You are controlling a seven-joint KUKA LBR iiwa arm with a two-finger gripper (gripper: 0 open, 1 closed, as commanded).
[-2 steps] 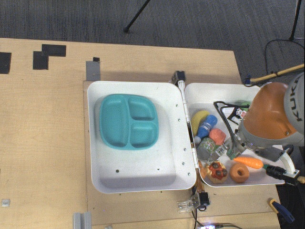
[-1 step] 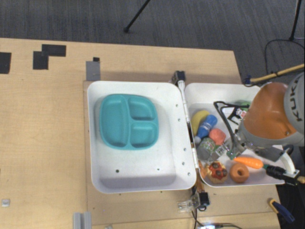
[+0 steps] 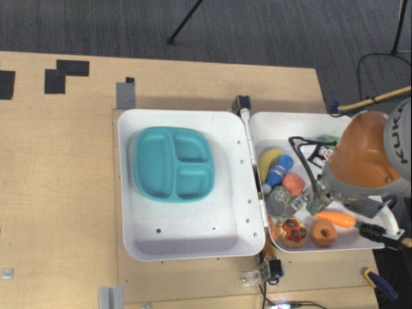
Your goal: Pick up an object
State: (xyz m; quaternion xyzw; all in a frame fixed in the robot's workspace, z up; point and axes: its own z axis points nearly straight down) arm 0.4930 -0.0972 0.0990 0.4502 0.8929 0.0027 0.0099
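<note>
The arm is reaching into the right bin [image 3: 386, 244] from the right, and the gripper [image 3: 308, 200] is sitting low among the clutter near the bin's middle. Whether the gripper is open or closed cannot be told; nothing is visibly held in it.

Several candidate objects are lying close around the gripper:

- The clear piece [image 3: 281, 200] is lying just beside the gripper, on its left, and appears to be touching or nearly touching it. Its outline is too faint to give a long axis.
- The red ball [image 3: 293, 183] is sitting just up and left of the gripper. It is round, so it has no preferred grasp direction.
- The blue bottle [image 3: 279, 169] is lying farther up and left, with its long axis running diagonally, pale end down-left toward the bin divider.
- The banana [image 3: 268, 160] is lying beyond the bottle, against the divider, long axis roughly parallel to the bottle.
- The carrot [image 3: 337, 219] is lying just down and right of the gripper, long axis near horizontal, green end pointing toward the gripper.
- The orange ring [image 3: 324, 233] is lying below the carrot, and the dark red toy [image 3: 293, 230] is lying below and slightly left of the gripper.

Judgement: the clear piece is the nearest target.

The left bin [image 3: 161, 237] is holding a teal tray [image 3: 174, 163], well apart from the gripper, to its left.
</note>
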